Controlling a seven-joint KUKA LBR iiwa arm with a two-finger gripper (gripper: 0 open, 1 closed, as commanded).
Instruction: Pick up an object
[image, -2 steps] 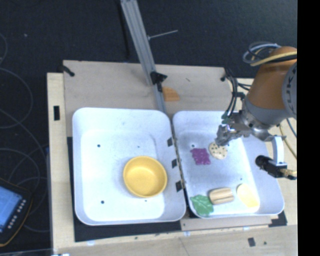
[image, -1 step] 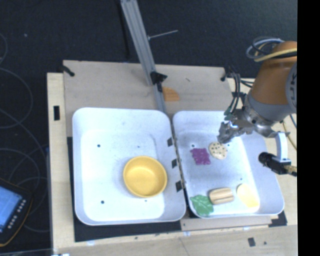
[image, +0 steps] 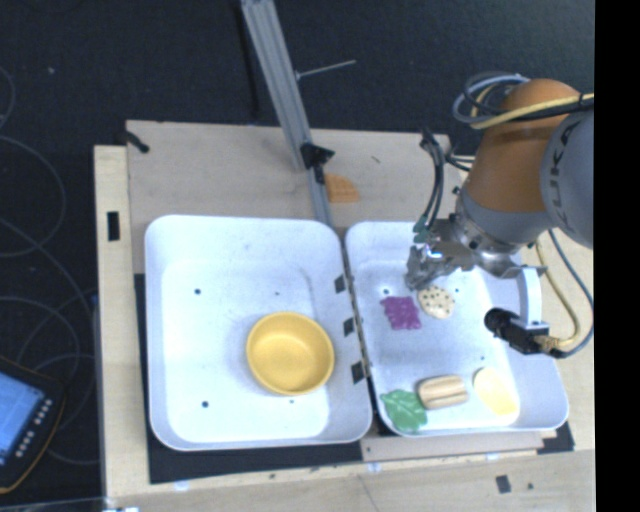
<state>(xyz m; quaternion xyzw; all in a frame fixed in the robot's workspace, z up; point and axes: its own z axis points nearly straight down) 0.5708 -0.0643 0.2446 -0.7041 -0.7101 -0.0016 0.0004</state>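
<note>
My gripper (image: 427, 272) hangs over the back of the right bin (image: 520, 420), just above and left of a round speckled cookie (image: 437, 301). A purple piece (image: 402, 313) lies a little lower left of it. Along the bin's front lie a green leafy piece (image: 403, 409), a tan bread roll (image: 442, 391) and a pale yellow lemon-like piece (image: 495, 391). In the left bin (image: 190, 260) sits a yellow bowl (image: 290, 352).
A slanted metal pole (image: 285, 100) rises from behind the bins. An orange patch (image: 341, 188) marks the bench behind them. A black cable fitting (image: 515, 332) hangs by the arm over the right bin's right side.
</note>
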